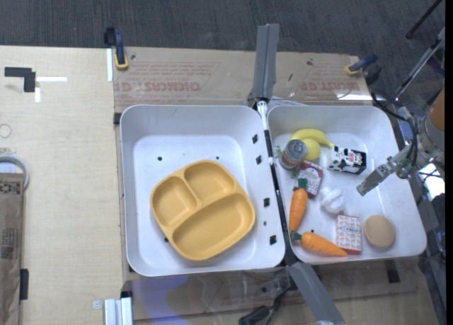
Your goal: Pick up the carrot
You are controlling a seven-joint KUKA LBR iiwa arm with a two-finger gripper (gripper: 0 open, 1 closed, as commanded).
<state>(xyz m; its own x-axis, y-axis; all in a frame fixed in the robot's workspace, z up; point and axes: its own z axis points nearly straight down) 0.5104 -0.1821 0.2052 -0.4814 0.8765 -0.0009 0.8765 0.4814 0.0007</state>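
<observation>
Two orange carrots lie in the right bin [396, 132]. One carrot [298, 207] stands lengthwise near the bin's left wall, its green top toward the back. The other carrot [323, 244] lies across the front edge, its green end to the left. My gripper [365, 186] hangs over the right part of this bin, right of both carrots and apart from them, with nothing seen in it. It points down and to the left from the arm at the right edge.
The right bin also holds a banana [312, 138], a small can [294, 152], a black-and-white carton [349, 160], a red packet [311, 174], a white lump [330, 199], a pink box [347, 233] and a tan bun [379, 231]. A yellow divided plate [204, 208] lies in the left bin [141, 132].
</observation>
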